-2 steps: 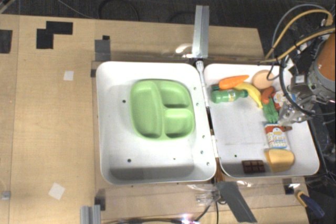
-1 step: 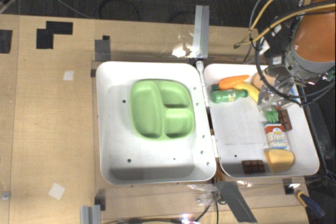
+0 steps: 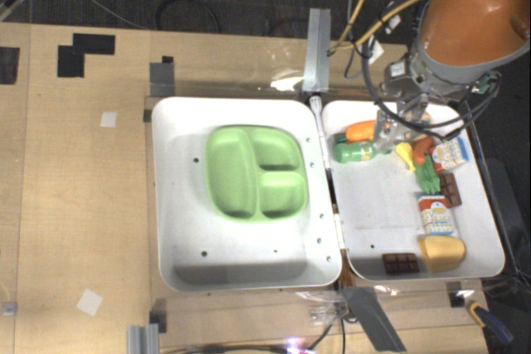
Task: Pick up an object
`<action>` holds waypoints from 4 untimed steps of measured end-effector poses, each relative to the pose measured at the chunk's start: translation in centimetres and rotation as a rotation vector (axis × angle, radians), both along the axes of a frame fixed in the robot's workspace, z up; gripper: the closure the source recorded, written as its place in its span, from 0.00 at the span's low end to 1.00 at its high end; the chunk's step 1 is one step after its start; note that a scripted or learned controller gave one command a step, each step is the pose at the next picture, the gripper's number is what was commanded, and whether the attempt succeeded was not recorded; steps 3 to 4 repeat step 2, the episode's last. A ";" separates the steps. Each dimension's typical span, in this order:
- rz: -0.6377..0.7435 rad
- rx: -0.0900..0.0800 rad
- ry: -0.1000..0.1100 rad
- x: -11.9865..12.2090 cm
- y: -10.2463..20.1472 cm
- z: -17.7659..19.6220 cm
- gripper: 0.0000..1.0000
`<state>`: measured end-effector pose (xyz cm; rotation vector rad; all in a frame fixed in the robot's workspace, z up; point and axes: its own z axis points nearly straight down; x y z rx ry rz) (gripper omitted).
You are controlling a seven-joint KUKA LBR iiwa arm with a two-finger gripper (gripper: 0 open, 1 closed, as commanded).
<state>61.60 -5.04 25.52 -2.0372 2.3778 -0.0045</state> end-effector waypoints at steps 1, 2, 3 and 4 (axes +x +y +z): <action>0.274 -0.003 0.005 -3.3 -4.2 -7.6 1.00; 0.272 -0.004 -0.001 0.7 -3.2 -4.5 1.00; 0.272 -0.004 -0.001 0.7 -3.2 -4.5 1.00; 0.272 -0.004 -0.001 0.7 -3.2 -4.5 1.00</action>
